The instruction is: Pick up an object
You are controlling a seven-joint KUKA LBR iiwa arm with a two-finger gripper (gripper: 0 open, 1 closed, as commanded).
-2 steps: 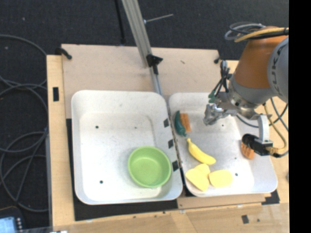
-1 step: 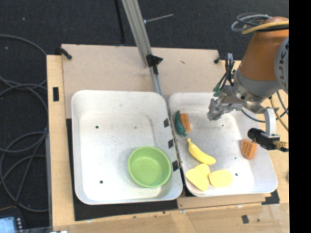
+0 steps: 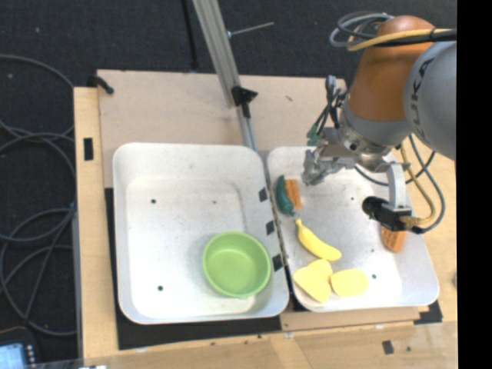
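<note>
Two bins are lying below; the gripper (image 3: 314,171) is hovering just right of the brush (image 3: 288,196), whose long axis probably runs up-down.

banana (image 3: 317,241) — yellow, flat, right bin (image 3: 415,283)

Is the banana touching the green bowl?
Apart. The camera view shows the banana in the right bin, the green bowl in the left, with both bin rims between.

A pale wooden worktop (image 3: 169,106) stands on dark carpet (image 3: 77,21). Black cables (image 3: 31,206) trail across the floor at left; a slanted aluminium rail (image 3: 217,41) rises behind.
</note>
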